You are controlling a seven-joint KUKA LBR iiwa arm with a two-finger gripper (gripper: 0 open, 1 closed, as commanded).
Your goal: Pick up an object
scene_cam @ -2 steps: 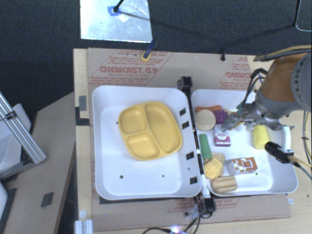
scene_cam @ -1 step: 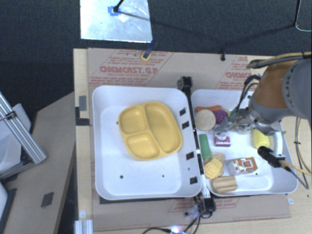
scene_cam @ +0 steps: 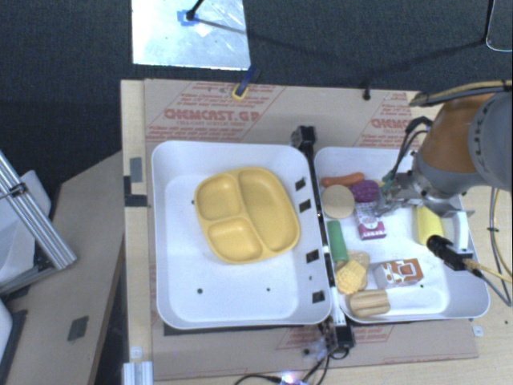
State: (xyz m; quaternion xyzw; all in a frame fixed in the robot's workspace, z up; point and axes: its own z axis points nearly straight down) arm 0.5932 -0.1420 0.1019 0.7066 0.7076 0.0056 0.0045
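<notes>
Approach step. Gripper (scene_cam: 383,201) lowered into right bin (scene_cam: 465,299) at centre right of frame, just above pink packet (scene_cam: 371,229); grip state not discernible. Next: descend squarely, close, lift straight.

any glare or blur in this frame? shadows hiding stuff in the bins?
Camera view: glare on the shiny sheet at the top, washed near white; both white bins bright, the left bin close to blown out. Shadows soft, none hiding toys. Focus mildly soft overall; small toys such as the yellow tray and carrot stay readable. The gripper is small and cluttered, so its state is unclear.
</notes>
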